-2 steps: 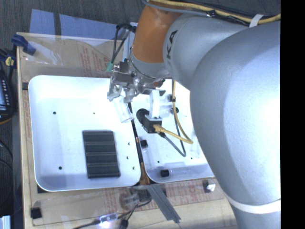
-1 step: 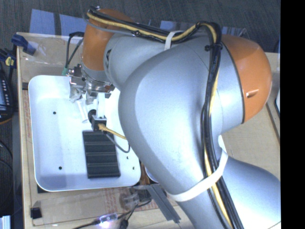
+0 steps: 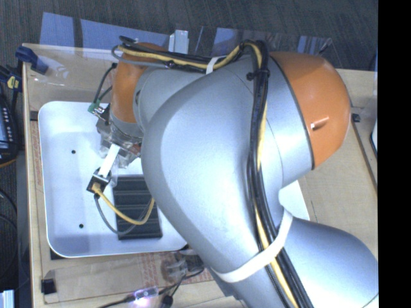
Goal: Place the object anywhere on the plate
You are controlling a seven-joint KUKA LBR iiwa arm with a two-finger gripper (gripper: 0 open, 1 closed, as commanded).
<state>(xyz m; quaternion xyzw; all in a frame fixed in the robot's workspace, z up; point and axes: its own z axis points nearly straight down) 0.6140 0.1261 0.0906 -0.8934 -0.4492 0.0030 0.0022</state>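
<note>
- Far left, off the bench: dark gear and cables (image 3: 6,130), partly cut by the frame; a small blue item (image 3: 29,59) sits at the bench's back left corner
- Left white bin (image 3: 54,172): shallow with rounded corners, its floor bare on the left side apart from two tiny dark specks
- Gripper (image 3: 119,145): over the middle of this bin, toward its back half, tucked under the wrist and seen from above. Cannot tell how far it is open, and nothing can be seen in its hold
- Black ribbed block (image 3: 137,209): the task's object as far as can be judged. It lies flat on the bin floor, toward the front wall and right of centre, its long side running front to back. It is just in front of the gripper; contact cannot be judged. Its right edge passes under the arm
- Orange band (image 3: 125,95): above the wrist, over the bin's back part
- Arm (image 3: 205,165): large grey links sweep in from the right, covering the bin's right side and the middle of the bench, with a big orange joint cap (image 3: 314,108) at upper right
- Bench (image 3: 334,185): pale wood shows right of the arm
- Extreme right: a thin white curved edge (image 3: 374,140), probably the second bin's rim
</note>
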